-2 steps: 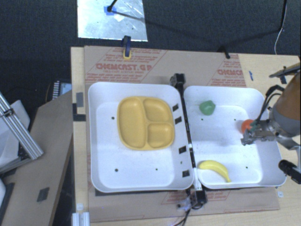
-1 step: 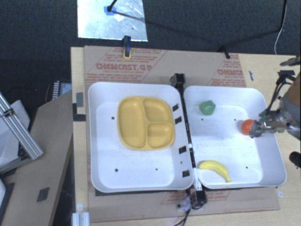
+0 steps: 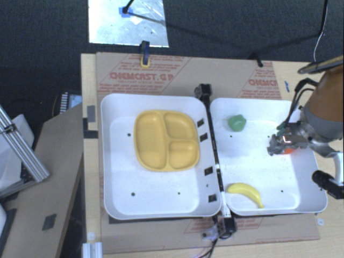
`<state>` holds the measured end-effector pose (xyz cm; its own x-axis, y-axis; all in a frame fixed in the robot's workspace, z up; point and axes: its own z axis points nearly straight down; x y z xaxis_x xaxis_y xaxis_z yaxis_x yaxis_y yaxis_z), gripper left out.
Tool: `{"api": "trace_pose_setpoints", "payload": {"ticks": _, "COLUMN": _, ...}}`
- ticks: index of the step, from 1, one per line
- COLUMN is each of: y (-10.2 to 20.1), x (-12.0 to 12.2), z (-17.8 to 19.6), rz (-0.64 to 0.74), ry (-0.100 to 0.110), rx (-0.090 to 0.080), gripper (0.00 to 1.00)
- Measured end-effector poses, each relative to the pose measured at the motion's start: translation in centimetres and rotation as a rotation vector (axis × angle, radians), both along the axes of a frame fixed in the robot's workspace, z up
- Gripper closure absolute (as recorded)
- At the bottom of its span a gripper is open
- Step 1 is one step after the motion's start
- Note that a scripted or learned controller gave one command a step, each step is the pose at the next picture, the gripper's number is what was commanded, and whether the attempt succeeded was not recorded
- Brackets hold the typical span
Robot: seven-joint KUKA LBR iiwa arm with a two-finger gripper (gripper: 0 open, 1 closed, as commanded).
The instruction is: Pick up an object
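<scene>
My gripper [image 3: 278,143] is low over the right side of the right bin [image 3: 269,198], at the end of the grey arm with its orange band [image 3: 328,98]. A small orange-red thing [image 3: 289,150] peeks out just beneath the gripper, mostly hidden by it. A green rounded object [image 3: 236,122] lies at the bin's far left, well apart from the gripper. A yellow banana [image 3: 245,191] rests near the bin's front edge.
The left bin [image 3: 115,187] holds a yellow divided plate [image 3: 165,140]. A black divider with clips [image 3: 211,144] runs between the bins. Both bins sit on a cardboard sheet [image 3: 161,74]. Bare bin floor lies between the banana and the gripper.
</scene>
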<state>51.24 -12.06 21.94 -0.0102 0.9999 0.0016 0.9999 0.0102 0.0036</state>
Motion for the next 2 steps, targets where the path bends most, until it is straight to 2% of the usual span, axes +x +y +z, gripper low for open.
{"api": "trace_pose_setpoints", "payload": {"ticks": 1, "y": 6.0, "x": 1.4, "z": -0.5, "rz": 0.001, "ry": 0.001, "rx": 0.001, "gripper": 1.00}}
{"api": "trace_pose_setpoints", "payload": {"ticks": 2, "y": 11.6, "x": 2.6, "z": 0.5, "rz": 0.001, "ry": 0.001, "rx": 0.001, "gripper": 1.00}}
